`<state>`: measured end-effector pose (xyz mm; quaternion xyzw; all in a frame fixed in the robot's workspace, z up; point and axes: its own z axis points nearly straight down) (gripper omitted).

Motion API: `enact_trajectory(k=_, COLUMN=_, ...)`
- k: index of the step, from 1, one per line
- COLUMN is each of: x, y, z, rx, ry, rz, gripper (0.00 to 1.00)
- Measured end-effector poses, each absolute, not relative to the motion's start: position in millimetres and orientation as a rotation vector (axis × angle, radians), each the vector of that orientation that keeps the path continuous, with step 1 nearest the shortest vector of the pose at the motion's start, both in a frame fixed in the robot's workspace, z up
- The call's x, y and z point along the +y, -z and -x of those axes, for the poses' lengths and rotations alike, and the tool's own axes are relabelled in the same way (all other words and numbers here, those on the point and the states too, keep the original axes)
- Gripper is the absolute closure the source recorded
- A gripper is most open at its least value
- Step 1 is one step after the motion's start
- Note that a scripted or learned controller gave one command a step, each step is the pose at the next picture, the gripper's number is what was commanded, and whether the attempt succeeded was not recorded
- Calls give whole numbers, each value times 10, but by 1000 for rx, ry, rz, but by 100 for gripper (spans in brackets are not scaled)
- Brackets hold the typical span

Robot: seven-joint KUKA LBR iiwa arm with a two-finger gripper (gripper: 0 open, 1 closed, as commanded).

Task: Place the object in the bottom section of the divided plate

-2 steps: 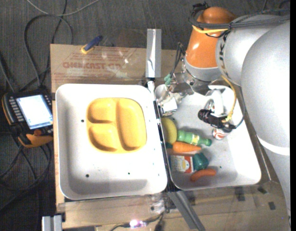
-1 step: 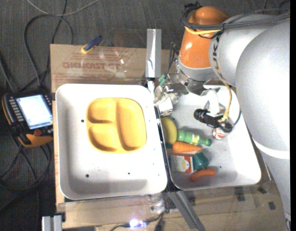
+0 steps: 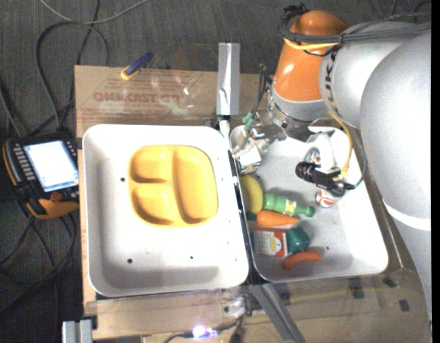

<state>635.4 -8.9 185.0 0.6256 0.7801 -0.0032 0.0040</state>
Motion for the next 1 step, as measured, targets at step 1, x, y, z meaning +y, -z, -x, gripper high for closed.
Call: enact_trajectory(k=1, x=43, y=-1871, z=-6315, rx=2459, ry=24, rz=-1923, gripper=100)
